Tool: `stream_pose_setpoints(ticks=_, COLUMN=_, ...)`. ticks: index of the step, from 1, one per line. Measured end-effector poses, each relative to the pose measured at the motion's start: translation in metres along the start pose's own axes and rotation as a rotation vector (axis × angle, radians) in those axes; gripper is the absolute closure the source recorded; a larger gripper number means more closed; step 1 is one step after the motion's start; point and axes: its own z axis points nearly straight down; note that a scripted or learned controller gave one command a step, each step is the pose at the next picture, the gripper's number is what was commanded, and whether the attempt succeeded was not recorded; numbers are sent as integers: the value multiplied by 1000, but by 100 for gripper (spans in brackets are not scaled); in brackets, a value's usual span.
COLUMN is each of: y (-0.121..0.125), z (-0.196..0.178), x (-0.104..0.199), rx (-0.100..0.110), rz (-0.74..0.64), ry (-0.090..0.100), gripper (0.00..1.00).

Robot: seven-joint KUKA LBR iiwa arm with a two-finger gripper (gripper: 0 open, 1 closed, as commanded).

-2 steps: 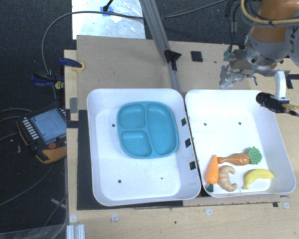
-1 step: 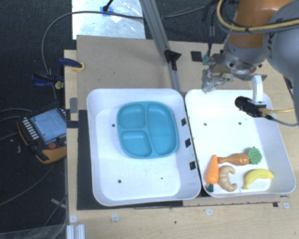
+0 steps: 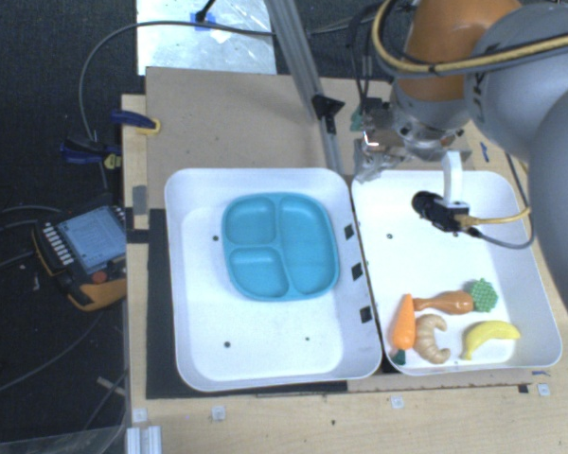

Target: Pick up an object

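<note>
Gripper [image 3: 371, 162]: hanging over the far-left corner of the shallow white right bin [image 3: 511, 183]; how wide it is standing cannot be told, nothing seen held.
Toy orange carrot [image 3: 403, 323], tan croissant [image 3: 432, 338], yellow banana [image 3: 488, 336], brown drumstick [image 3: 445, 302], green broccoli [image 3: 484, 295]: lying clustered at the near end, well apart from it.
Risk: descending here is likely meeting rim or bare floor; the crowding is inviting a double grab.

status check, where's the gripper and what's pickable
gripper at right bin's far-left corner. carrot, croissant, banana grouped at near end, apart from it. blue plate in left bin, not in the way.
</note>
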Motion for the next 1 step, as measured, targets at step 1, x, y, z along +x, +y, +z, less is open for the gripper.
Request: stream_pose_setpoints(ticks=1, y=2, z=17, x=58, rx=0, rz=-1, ry=0, gripper=100)
